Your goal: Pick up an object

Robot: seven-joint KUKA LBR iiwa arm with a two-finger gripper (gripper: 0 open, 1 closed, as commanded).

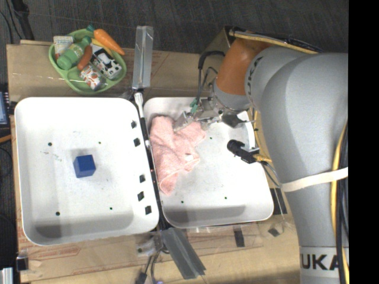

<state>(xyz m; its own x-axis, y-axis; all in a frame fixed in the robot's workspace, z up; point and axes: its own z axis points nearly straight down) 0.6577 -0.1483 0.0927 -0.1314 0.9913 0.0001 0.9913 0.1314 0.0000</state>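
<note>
A crumpled pink cloth (173, 147) lies along the left side of the right bin (237, 200). A small blue cube (84, 165) sits alone in the left bin (35, 135), left of its middle. My gripper (192, 115) is low over the back of the right bin, right at the cloth's upper right edge. The wrist and the cloth's folds hide whether any cloth sits in the gripper.
A green bowl (86, 64) of toy food, with a carrot on top, stands on the bench behind the left bin. A grey metal bar (142, 58) rises behind the divide between the bins. The arm's bulky grey body (302, 117) covers the right bin's right edge.
</note>
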